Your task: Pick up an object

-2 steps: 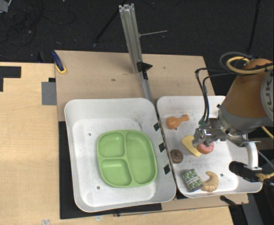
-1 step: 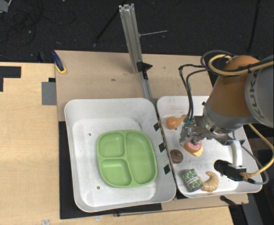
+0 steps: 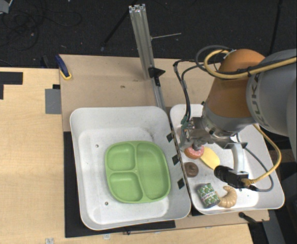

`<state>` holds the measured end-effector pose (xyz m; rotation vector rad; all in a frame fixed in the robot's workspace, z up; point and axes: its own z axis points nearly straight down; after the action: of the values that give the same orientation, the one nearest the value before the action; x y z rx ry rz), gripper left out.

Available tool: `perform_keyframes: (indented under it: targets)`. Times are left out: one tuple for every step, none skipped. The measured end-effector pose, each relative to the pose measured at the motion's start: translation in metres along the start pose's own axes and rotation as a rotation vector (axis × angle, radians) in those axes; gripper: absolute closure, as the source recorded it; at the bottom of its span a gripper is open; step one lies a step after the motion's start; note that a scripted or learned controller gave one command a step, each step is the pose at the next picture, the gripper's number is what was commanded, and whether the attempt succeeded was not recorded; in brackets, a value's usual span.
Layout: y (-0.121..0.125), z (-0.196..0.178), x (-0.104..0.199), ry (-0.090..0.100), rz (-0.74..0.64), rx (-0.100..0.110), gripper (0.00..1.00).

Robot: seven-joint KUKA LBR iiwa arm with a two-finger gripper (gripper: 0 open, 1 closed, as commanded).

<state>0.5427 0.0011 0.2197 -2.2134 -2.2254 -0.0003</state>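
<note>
Two shallow white bins sit side by side on the bench (image 3: 112, 83), and the arm (image 3: 270, 93) comes in from the right with its orange band (image 3: 237, 88) hanging over the top of the right bin (image 3: 262, 194). The gripper (image 3: 191, 138) is down low at that bin's left wall, and honestly I can't tell if it's open or closed, the wrist blocks the view from this angle. Right under it, basically touching its lower end, is a pink round thing (image 3: 194, 151), so that's the closest candidate for a pick, but I can't see whether it's actually gripped or just lying there. Just to the right of the gripper and a bit toward the camera is a yellow oval piece (image 3: 210, 158), touching or nearly touching the pink one. Straight below the gripper in the frame, past the pink thing, there's a small brown disc (image 3: 191, 169). Further toward the near edge are a green patterned packet (image 3: 207, 194) and a tan croissant-shaped item (image 3: 228, 197) right next to each other. Off to the gripper's left, the left bin (image 3: 82, 136) has a green divided plate (image 3: 137, 172) lying flat in it, well apart from the gripper.
</note>
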Motion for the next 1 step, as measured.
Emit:
perform_keyframes:
  targets:
    - [0.0164, 0.0085, 0.0511, -0.001, 0.0, 0.001, 1.0]
